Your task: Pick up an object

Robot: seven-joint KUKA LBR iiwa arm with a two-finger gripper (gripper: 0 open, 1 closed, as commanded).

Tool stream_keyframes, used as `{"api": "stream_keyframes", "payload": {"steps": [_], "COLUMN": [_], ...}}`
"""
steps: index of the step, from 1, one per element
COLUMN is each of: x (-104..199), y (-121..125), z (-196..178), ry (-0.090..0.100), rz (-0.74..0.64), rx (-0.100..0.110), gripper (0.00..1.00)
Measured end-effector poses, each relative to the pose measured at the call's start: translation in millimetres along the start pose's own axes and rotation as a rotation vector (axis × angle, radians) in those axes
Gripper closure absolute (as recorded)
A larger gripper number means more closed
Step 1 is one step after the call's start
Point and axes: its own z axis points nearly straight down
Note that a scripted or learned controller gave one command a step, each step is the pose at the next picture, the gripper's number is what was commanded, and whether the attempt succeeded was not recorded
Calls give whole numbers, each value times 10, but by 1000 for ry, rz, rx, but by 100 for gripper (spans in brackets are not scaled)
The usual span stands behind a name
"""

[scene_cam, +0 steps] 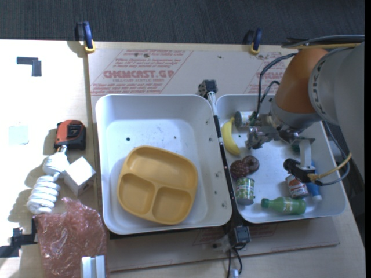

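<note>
End effector [254,136] over right bin [330,210], tan bench [145,68]

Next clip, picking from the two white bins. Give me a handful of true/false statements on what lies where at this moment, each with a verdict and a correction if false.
1. The yellow divided tray lies in the left bin. True.
2. The banana lies in the left bin. False: it is in the right bin, by the wall next to the left bin.
3. The green bottle stands upright. False: it lies on its side near the right bin's front edge.
4. A spiral light bulb rests on the bench left of the bins. True.
5. The gripper is over the yellow divided tray. False: it is over the right bin, beside the banana.
</note>
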Motion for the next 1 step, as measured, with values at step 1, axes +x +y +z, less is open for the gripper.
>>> {"api": "stream_keyframes", "payload": {"steps": [1], "x": [-219], "y": [520], "z": [32], "ry": [3], "rz": [-3], "rx": [21], "gripper": [0]}}
